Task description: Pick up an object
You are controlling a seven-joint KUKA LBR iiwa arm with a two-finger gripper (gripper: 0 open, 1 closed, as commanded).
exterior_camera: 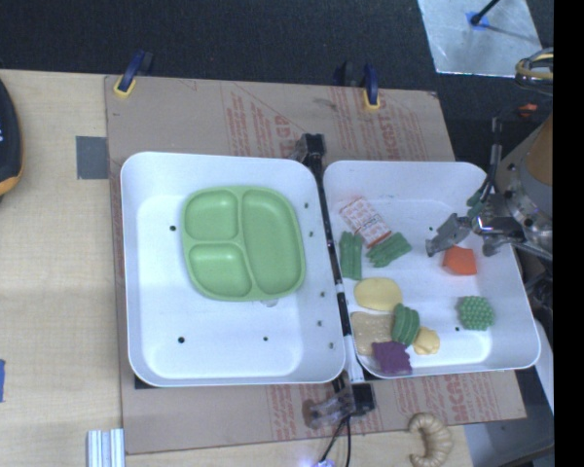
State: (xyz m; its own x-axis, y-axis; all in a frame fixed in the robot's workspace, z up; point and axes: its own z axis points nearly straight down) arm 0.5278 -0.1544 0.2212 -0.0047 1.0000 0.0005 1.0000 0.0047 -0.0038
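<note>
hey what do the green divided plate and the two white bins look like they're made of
Green divided plate: looks like moulded plastic, matte to satin, judging by its even pale green colour and softly rounded compartment ridges.

White bins, left bin and right bin: probably thin formed plastic, smooth with a slight sheen, with rounded corners and rolled rims. Coated metal cannot be ruled out from this view.

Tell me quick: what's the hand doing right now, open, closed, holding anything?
Hand: over the right bin, just above the orange block; open or closed cannot be told, and nothing shows between its fingers.
</note>
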